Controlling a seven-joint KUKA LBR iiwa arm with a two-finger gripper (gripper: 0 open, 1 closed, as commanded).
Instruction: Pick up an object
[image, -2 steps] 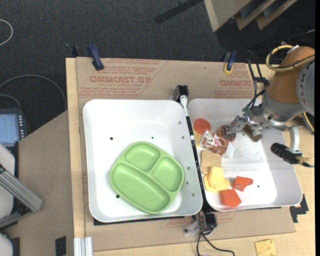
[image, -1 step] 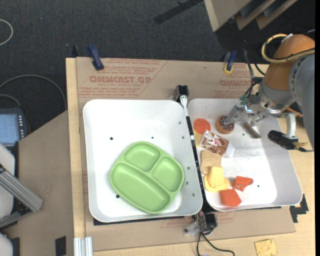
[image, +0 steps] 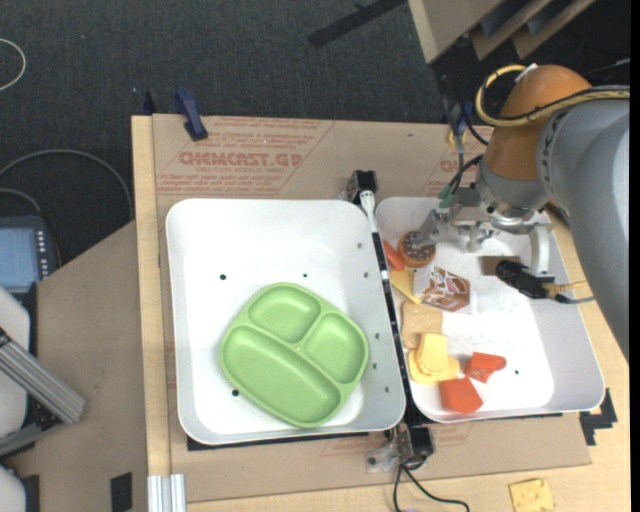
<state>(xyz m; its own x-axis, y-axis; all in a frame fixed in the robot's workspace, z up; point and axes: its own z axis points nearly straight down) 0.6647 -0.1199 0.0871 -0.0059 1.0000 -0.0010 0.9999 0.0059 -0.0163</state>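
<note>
In the right bin (image: 560, 360) lie several small toy food items. A round brown piece (image: 416, 246) sits at the back left, with an orange wedge (image: 393, 258) beside it. A printed packet (image: 444, 289) lies just in front of them. Nearer the front are a tan slice (image: 421, 320), a yellow piece (image: 432, 358) and two red-orange pieces (image: 487, 366) (image: 461, 396). My gripper (image: 452, 226) hangs low over the bin's back left part, just right of the round brown piece. Nothing is visibly held.
The left bin (image: 200, 240) holds a green divided plate (image: 292, 352). A black divider rail (image: 383, 270) runs between the bins. The grey arm with its orange band (image: 530, 110) covers the right bin's back right corner. A black part with a cable (image: 522, 278) sticks out below the wrist.
</note>
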